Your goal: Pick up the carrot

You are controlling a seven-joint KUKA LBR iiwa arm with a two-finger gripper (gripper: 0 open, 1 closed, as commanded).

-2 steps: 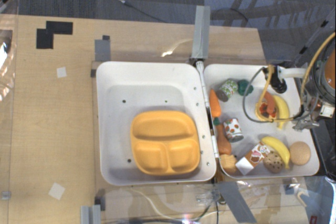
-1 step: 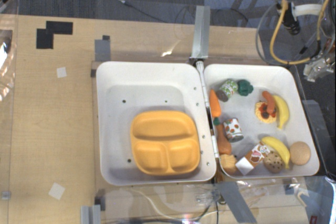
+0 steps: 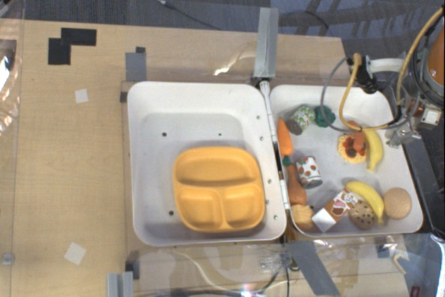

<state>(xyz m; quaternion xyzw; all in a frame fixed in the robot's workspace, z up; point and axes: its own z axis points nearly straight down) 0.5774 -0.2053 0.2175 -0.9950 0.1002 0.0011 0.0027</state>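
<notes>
Against the left wall of the right-hand shallow white plastic bin: one small orange carrot, smooth, tapered, with a green top, its long axis running roughly along that wall. It lies well apart from the grey arm at the bin's far right side, to that arm's left. Claw state: cannot tell. Left-hand bin: one yellow-orange moulded tray with compartments.

- The carrot is seen as smooth, matt orange plastic.
- The bins are moulded in white, slightly glossy plastic.
- The bench is surfaced in pale matt wood.
</notes>
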